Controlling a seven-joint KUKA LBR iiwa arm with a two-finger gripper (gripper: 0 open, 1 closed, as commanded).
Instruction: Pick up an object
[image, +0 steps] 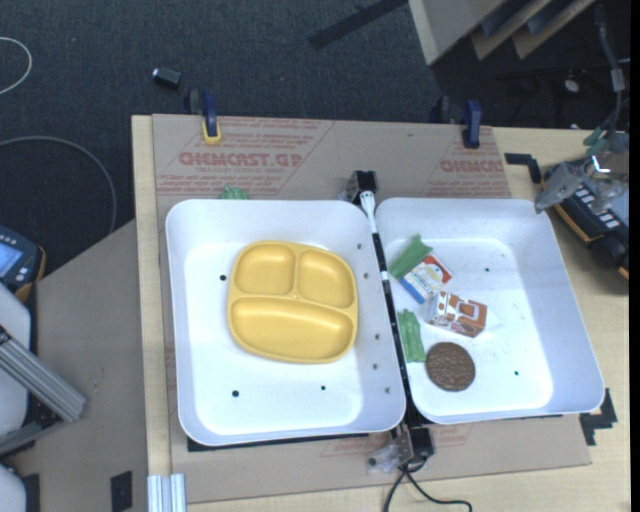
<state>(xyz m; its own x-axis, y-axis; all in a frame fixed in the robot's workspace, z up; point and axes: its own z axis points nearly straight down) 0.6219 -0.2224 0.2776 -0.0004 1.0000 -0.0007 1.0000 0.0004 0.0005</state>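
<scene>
Snack packet (455, 311) in right bin (540, 300), beside brown disc (451, 366), untouched.

Red "CHEMCAST GP" print on brown board (250, 150), repeated at right.

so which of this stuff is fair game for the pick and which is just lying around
For the pick:
yellow divided plate, left bin
brown round disc, right bin
snack packets
green pieces

Lying about:
blue clamps
cardboard sheet
black cable
</scene>
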